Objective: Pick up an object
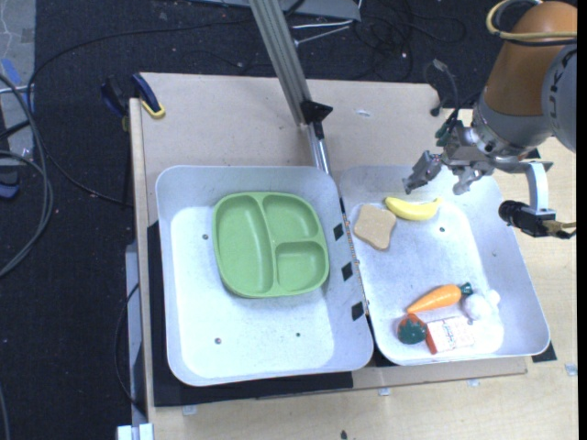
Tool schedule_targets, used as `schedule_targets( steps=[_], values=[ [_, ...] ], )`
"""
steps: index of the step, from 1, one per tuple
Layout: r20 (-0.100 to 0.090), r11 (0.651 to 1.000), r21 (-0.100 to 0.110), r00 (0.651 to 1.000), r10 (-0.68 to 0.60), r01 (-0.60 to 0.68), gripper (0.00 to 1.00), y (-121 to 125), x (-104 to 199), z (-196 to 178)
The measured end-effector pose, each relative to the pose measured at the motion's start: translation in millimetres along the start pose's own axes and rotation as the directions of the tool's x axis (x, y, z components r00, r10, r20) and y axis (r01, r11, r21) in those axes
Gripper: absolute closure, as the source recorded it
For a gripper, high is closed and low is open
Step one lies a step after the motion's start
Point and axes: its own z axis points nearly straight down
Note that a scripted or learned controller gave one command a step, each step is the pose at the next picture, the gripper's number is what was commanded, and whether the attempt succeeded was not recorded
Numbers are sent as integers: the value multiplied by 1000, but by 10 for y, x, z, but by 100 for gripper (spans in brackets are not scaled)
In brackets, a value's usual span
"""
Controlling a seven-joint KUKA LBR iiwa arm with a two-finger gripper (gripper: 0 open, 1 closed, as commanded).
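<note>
Evidently the gripper (442, 174) hangs spread and holding nothing above the right bin (514, 273), just beside the banana (412, 209) (the nearest thing), so this looks like the approach; next it must descend and close.

Even overhead light, soft shadows, slightly grainy picture, dark surrounding floor.

arm (537, 62) cut by right edge | white item (479, 306) beside carrot (435, 298) unclear

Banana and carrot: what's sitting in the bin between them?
Nothing. In the camera view, bare white bin floor runs from the banana down to the carrot. The toast lies off to the side.
</note>
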Motion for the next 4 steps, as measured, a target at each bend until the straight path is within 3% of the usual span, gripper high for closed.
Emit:
schedule_targets(
  steps=[2, 3, 4],
  values=[
    [0, 1000, 3, 1000, -1, 1, 0, 10, -71, 1156],
    [2, 1000, -3, 1000, -1, 1, 0, 27, -71, 1232],
    [0, 1000, -10, 1000, -1, 1, 100, 48, -63, 1106]
  ],
)
